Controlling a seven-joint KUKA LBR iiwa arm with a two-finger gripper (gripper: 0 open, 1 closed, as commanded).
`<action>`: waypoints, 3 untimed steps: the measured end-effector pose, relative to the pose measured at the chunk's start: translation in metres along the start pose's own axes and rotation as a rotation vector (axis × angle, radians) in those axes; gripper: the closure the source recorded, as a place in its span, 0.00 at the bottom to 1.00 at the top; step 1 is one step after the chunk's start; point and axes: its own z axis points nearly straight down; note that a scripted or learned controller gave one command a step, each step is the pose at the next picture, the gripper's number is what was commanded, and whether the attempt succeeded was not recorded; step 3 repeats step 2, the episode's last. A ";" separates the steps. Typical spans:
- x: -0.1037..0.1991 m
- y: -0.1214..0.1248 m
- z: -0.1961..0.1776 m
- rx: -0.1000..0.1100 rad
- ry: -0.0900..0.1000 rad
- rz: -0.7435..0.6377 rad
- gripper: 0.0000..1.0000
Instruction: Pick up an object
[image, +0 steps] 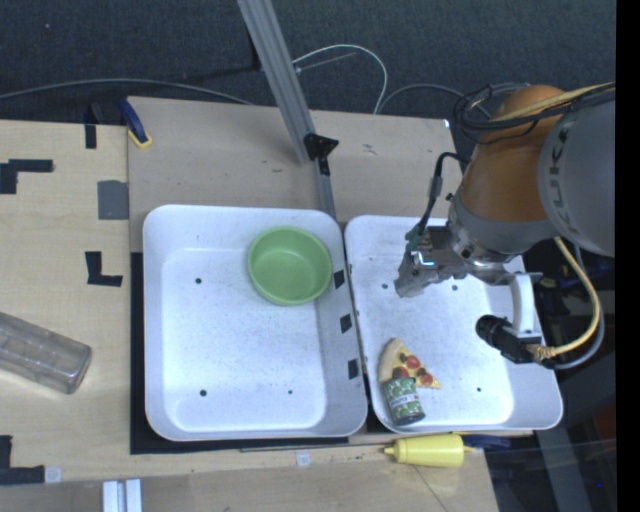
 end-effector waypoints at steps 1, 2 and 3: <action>0.056 0.001 0.009 0.003 -0.001 0.000 1.00; 0.113 -0.006 0.020 0.003 -0.001 0.000 1.00; 0.113 -0.006 0.020 0.003 -0.001 0.000 1.00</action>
